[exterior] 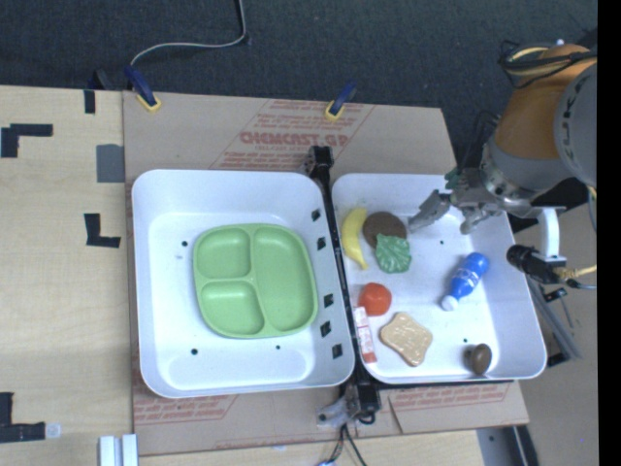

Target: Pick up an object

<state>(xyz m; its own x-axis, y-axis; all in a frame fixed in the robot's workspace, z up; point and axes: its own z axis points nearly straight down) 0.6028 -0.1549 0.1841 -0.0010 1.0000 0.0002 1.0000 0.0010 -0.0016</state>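
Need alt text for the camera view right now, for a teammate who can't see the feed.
The gripper hangs open over the right bin, holding nothing, near a brown piece, banana and green leafy toy. Also there: a blue bottle, tomato and toast. The left bin holds a green divided plate.

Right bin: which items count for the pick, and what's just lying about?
For the pick:
- tool, over the right bin
- banana
- brown piece
- green leaf
- blue bottle
- tomato
- toast

Lying about:
- green divided plate in the left bin
- yellow clamps
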